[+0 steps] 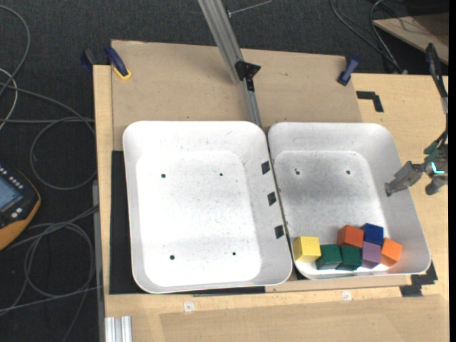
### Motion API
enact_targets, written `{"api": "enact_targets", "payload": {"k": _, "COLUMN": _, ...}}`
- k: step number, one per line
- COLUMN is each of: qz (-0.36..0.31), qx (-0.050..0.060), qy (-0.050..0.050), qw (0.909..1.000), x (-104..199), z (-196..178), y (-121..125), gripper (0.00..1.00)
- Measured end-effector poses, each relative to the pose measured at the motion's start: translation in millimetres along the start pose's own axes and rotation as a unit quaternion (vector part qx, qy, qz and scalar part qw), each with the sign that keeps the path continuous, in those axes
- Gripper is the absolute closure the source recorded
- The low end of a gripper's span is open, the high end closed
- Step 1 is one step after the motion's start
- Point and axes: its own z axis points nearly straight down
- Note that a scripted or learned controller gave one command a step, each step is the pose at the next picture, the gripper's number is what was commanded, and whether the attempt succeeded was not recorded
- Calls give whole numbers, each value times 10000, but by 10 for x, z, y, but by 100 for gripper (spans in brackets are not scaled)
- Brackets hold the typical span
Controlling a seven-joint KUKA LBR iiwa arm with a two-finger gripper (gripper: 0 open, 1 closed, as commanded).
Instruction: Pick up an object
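Blocks lie bunched along the near wall of the right bin point(324, 130), and that is where you will find anything worth picking. Starting from the left of the cluster, you see a yellow block point(308, 247) standing a little apart toward the bin's near left corner, then a dark green block point(328, 256) just beside it, and a second green block point(350, 256) touching that one. Behind the greens sits an orange-red block point(350, 235), with a blue block point(372, 232) next to it on the right. A purple block point(372, 251) rests in front of the blue one, and an orange block point(391, 250) closes the row at the right end, close to the bin's near right corner. The rest of this bin's floor is speckled with dark scuffing. Look to the right rim of the same bin and you find the gripper point(417, 179), hanging over the edge well apart from the blocks; its two fingers are spread with a visible gap, and nothing sits between them. The left bin point(135, 191) lies just beside the right one, touching along the middle, with small black clips at the seam. Both rest on a wooden bench point(185, 84), where a grey metal pole point(224, 30) slants up from behind the bins.
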Motion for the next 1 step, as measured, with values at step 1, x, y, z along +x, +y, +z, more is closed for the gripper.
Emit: {"api": "enact_targets", "payload": {"k": 1, "qz": -3, "qx": -20, "qy": -6, "qw": 10000, "x": 1, "z": -16, "y": 7, "gripper": 0}}
